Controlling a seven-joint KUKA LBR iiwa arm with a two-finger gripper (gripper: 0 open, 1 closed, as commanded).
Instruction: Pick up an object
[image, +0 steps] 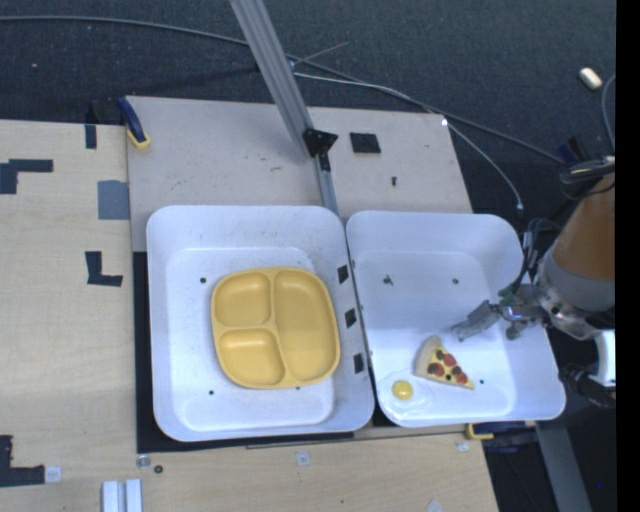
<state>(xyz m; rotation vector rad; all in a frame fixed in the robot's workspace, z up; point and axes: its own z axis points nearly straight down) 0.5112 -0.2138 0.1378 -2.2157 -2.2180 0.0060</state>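
From the overhead camera view, the pizza slice (444, 364) lies in the right bin (420, 235) beside a small yellow piece (402, 390). A low-angle grab could shove the slice against the rim. The arm reaches in low from the right; the end effector (480, 322) hovers just above the slice, its opening too blurred to tell.

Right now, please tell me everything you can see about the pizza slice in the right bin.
The pizza slice is a small toy wedge, apparently plastic, with a pale yellow surface, red and dark round toppings and a light crust edge. It lies flat on the floor of the right bin, near the front, its long side slanting down toward the right. A small yellow round piece sits just to its lower left, apart from it. The tool hovers just above and right, not touching it.
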